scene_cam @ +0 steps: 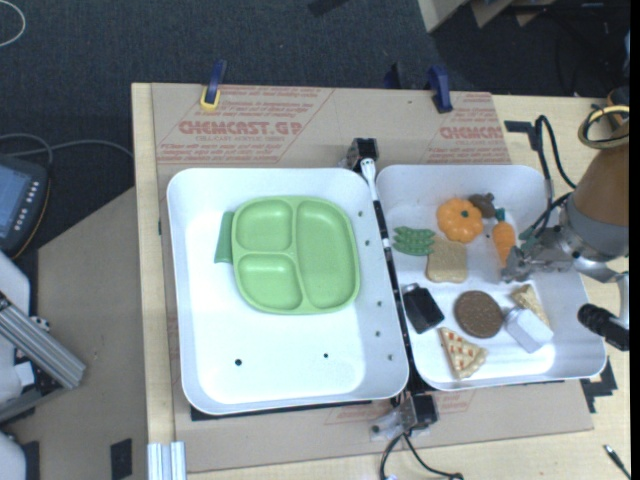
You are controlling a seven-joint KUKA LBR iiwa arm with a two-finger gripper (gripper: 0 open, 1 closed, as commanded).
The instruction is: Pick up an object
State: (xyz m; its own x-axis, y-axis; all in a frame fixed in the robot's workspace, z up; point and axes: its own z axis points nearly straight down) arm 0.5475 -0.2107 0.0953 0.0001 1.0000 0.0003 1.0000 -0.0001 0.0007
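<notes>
Over the right bin (400,200), near its far right side, the gripper (520,260) hangs low among the toy foods; whether it is released or clenched I cannot tell from this slant, and nothing is visibly caught in it. Just beside it, toward the bin's back wall, lies a small orange carrot (503,236), the nearest candidate for the pick. A little further that way sits the orange pumpkin (460,220), with a tan bread slice (447,261) below it and a green leafy piece (413,238) beyond. On the gripper's near side lie a brown round cookie (479,313), a pale wedge (528,301), a grey-white block (526,329), a pizza slice (460,351) and a black block (421,307). Well apart, in the left bin (190,268), rests a green divided plate (296,253).

The carrot looks like light, hard plastic, probably smooth and apt to roll or squirt out under pressure. Taking it across its thicker middle, with the closing direction square to its length, seems the safest hold.
</notes>
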